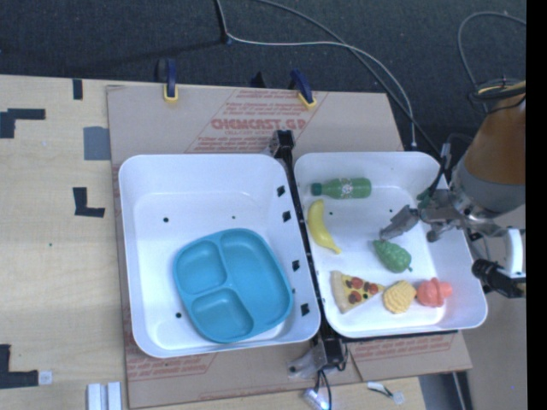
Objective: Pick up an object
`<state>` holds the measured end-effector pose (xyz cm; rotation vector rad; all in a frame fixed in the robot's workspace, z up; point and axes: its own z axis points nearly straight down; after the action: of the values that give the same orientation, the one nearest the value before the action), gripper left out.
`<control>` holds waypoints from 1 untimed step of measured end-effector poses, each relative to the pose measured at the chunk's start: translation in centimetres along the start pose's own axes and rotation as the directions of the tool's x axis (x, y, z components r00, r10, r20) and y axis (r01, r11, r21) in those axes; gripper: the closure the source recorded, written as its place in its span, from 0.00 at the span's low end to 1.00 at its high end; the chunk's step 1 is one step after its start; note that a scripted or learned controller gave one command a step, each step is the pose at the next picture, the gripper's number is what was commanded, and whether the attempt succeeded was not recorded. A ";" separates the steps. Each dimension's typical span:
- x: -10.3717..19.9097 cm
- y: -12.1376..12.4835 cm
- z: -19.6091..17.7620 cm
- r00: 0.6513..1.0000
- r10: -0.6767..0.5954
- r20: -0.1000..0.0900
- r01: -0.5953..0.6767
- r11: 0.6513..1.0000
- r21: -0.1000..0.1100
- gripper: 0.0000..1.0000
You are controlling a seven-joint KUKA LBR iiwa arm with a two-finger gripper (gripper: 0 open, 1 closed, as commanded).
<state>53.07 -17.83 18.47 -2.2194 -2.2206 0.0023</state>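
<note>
status: pick not done — nothing lifted | gripper (408, 222) at mid-right of frame, over right bin (367, 162), fingers spread, holding nothing | nearest target: dark green toy (392, 255) just below-left of it, resting on bin floor | left: descend, close, lift

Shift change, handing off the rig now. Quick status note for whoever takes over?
End effector: over the right white bin, low above its middle, holding nothing that can be seen; its open or shut state is unclear.
In the right bin: green plastic bottle lying at the back, yellow toy banana by the left wall, dark green toy vegetable just below the end effector, pizza slice toy, yellow ridged toy, and orange-red toy along the front.
Left white bin: blue divided plastic plate.
Done: nothing picked. Left: grasp and lift one object.
</note>
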 end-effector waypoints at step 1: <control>-2.6 6.0 10.6 1.000 0.000 -0.001 0.000 1.000 0.004 0.00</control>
<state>59.05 -20.44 7.89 -2.2164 -2.2183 0.0060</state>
